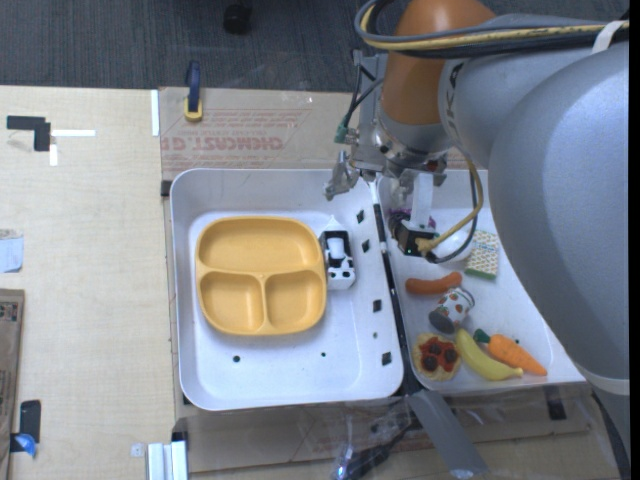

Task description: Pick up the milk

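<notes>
Milk: small cow-patch carton [338, 259], left bin [200, 368], just beside yellow plate [262, 273]
Gripper [385, 183]: above the bins' divider, apart from milk; open or closed, can't tell
Progress: milk not lifted; approach, grasp, lift all left
Writing: red print on cardboard [250, 133] behind bins, reversed, unreadable

Single fixed camera above the desk [80, 218], looking down at a slant, mid-range. Left bin [290, 378] sits whole in frame. Right bin [515, 288] is partly covered by the arm [560, 168], which enters from the right, close to the lens. Floor [150, 18] runs along the top.
</notes>
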`<state>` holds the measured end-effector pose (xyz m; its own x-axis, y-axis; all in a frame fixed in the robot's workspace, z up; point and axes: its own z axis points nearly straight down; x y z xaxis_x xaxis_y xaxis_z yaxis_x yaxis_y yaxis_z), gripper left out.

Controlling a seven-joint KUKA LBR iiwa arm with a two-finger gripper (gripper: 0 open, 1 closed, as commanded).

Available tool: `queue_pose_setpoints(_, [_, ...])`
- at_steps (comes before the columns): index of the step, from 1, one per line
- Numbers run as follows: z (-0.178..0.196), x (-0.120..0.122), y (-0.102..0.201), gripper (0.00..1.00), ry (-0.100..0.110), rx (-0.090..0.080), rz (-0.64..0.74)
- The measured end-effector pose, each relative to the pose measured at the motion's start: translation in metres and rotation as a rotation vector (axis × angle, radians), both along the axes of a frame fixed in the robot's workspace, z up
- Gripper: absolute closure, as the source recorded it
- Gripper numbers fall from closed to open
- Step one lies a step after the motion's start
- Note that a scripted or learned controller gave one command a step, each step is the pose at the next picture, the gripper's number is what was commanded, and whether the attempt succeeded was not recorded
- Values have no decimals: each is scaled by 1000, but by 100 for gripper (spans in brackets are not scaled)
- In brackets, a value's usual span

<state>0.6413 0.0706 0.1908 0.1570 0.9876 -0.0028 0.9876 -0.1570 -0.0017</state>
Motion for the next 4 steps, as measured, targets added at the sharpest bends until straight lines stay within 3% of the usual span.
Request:
queue_pose_setpoints(1, [-64, -36, 34, 0, 1, 3, 138])
queue_pose_setpoints(2, [-27, -45, -16, 0, 2, 1, 118])
queue_pose_setpoints(4, [-27, -45, -16, 0, 2, 1, 117])
